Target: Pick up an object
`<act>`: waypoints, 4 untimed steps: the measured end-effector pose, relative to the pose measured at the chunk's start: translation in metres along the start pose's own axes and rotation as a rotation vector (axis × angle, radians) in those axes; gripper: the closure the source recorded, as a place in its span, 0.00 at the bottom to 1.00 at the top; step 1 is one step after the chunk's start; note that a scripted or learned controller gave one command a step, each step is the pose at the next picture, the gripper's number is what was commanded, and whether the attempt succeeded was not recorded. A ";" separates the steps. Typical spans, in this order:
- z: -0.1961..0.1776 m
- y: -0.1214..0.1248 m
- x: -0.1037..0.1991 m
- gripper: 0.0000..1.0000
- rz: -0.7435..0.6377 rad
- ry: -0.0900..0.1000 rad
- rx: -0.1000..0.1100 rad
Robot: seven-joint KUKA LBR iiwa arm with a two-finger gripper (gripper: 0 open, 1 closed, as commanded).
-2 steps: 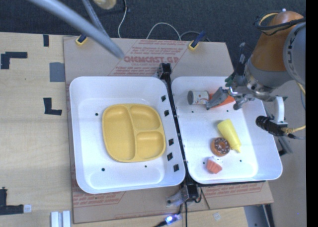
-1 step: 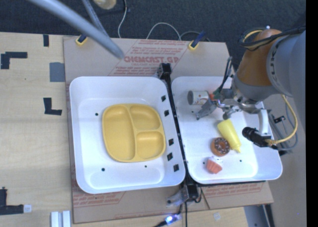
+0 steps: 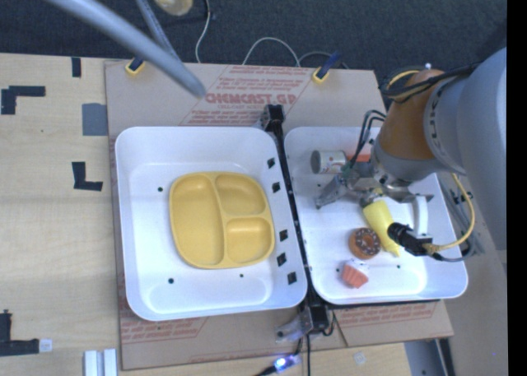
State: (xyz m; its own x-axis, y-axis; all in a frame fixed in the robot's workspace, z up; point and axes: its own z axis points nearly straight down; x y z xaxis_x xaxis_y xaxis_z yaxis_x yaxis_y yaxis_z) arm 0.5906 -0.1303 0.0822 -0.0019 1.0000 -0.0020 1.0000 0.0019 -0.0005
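Yellow tray — white bins

Hand half-hidden beneath wrist

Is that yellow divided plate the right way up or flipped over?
Right way up: the yellow plate lies flat in the left bin, its three hollow compartments facing upward.

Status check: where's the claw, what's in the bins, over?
Claw low in right bin. Donut, yellow piece, small orange-and-white toy beside it. Yellow divided plate alone in left bin.
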 end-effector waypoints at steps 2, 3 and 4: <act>-0.056 0.001 0.004 1.00 0.000 0.002 -0.003; -0.119 0.001 0.006 1.00 0.000 0.001 -0.004; -0.127 0.002 0.007 1.00 0.001 0.002 -0.001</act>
State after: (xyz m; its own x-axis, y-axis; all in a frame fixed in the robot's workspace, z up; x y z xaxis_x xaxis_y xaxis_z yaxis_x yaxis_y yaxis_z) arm 0.5923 -0.1233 0.2088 -0.0013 1.0000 0.0003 1.0000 0.0013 0.0001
